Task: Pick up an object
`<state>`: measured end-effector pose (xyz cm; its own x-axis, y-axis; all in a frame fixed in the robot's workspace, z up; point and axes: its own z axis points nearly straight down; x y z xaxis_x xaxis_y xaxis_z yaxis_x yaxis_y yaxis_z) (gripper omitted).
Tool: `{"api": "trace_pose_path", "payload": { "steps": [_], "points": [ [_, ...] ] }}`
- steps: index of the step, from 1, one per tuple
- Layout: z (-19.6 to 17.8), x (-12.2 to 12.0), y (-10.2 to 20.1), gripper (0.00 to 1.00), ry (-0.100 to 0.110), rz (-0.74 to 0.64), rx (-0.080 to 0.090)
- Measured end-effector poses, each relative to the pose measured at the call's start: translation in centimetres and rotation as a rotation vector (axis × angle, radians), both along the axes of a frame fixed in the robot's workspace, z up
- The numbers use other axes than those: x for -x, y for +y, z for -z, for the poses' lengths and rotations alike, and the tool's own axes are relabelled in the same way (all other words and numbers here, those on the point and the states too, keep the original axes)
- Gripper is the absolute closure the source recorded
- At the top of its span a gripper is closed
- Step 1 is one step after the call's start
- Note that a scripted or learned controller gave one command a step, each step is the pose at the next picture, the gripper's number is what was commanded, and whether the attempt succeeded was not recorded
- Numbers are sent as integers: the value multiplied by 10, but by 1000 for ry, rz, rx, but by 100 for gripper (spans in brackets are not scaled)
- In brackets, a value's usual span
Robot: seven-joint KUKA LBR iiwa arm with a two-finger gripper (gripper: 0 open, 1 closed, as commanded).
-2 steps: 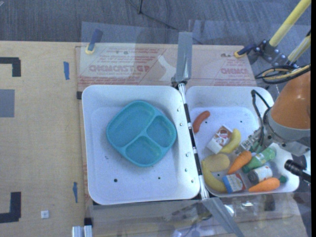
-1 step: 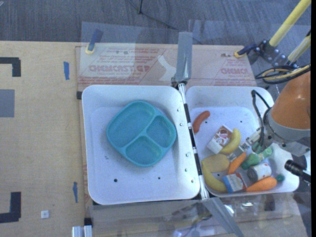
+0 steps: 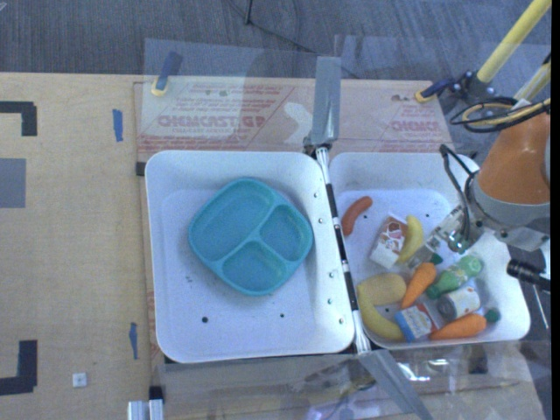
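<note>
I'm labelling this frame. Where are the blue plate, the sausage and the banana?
blue plate [image 3: 251,246], camera view, middle ridge.
sausage [image 3: 354,213], camera view, its middle.
banana [image 3: 412,238], camera view, its curved body.

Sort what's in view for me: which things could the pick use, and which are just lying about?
For the pick: tool; in the right bin, sausage, small banana, carton, upper carrot, lower carrot, can.
Lying about: teal divided plate in the left bin; blue tape.

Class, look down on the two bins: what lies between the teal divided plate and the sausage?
In the camera view, the bins' adjoining white rims run between the teal plate and the sausage; no other object lies there.
</note>
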<state>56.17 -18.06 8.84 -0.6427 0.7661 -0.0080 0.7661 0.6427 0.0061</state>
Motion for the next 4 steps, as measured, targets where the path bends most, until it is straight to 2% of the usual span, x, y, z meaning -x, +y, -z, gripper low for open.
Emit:
{"api": "trace_pose_path", "payload": {
  "steps": [1,2,3,4],
  "points": [
    [-1,22,24,0,-2,-224,2],
    [-13,19,23,100,-14,-220,5],
    [-13,20,22,0,-14,-220,5],
    [-24,18,22,100,-21,-217,5]
  ]
}}
